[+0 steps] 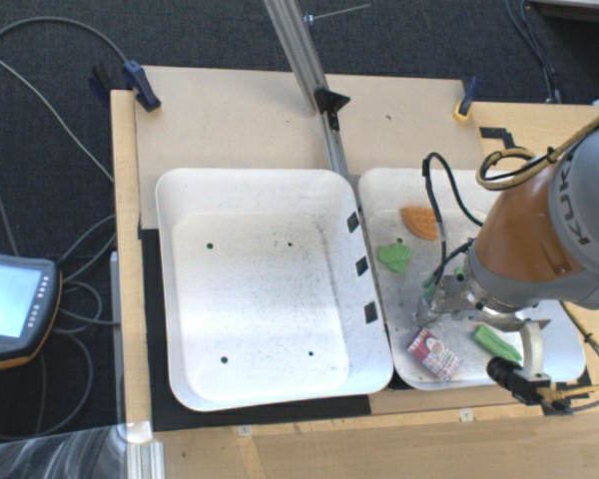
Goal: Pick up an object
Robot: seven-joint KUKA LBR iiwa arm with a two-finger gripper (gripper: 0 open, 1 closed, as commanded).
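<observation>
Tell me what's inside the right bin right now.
In the right bin: an orange piece, a light green piece, a pink-and-white packet and a green stick-like object. The arm covers the bin's right part, so anything under it is hidden.

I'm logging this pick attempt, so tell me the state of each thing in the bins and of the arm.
Orange piece: lying loose in the right bin, far end.
Green piece: lying loose, mid bin.
Pink packet: lying flat near the front rim.
Green block: lying by the arm, partly covered.
Arm: reaching over the right bin.
</observation>
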